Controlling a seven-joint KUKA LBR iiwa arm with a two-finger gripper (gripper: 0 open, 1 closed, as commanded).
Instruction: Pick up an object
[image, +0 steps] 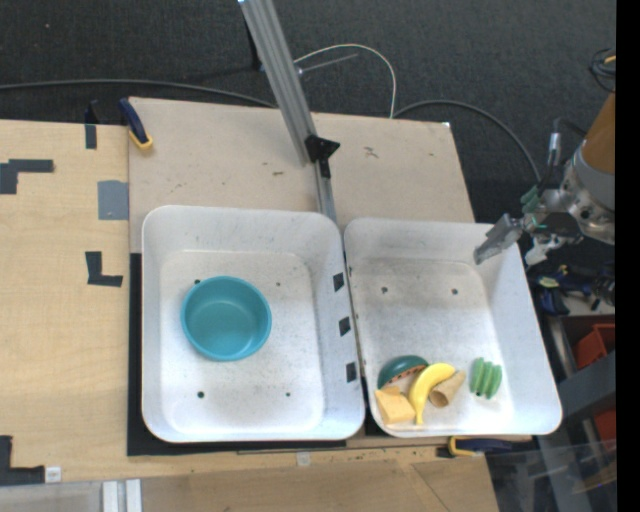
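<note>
The banana (432, 385) lies in the near corner of the right bin (520, 330), touching a tan block (395, 406) on its left and a dark green and red rounded item (402, 369) behind it; a small green ridged piece (485, 378) sits just beside them to the right. A teal bowl (227, 318) rests upright in the left bin (160, 300), well apart from the cluster. The hand (497, 241) hangs over the far right rim of the right bin, away from all of the objects, touching none and with nothing between its fingers; how far it is spread I cannot tell. Both bins sit on the bench (60, 300).
</note>
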